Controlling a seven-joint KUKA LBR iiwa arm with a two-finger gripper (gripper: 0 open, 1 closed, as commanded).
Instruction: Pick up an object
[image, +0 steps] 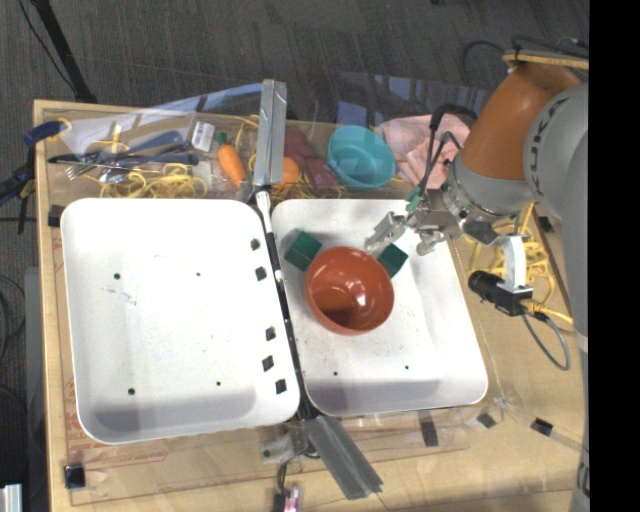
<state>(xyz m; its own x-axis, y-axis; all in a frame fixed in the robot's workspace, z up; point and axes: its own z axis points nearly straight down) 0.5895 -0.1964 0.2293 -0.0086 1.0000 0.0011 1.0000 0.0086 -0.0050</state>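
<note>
A red-brown bowl (348, 290) sits upright in the right bin (440, 370), near its middle. A dark green block (301, 249) lies at the bowl's upper left. Another green block (393, 260) rests against the bowl's upper right rim. My gripper (404, 231) hangs over the back of the right bin, just above that second block, with its fingers (381, 233) spread open and nothing between them. The grey arm with its orange band (510, 115) reaches in from the right.
The left bin (160, 320) lies beside the right one, split by a metal divider (270, 130). Behind the bins are a teal bowl (360, 156), pink cloth (420, 135), an orange carrot (231, 163), yellow rubber bands and cutlery. Cables lie at the right.
</note>
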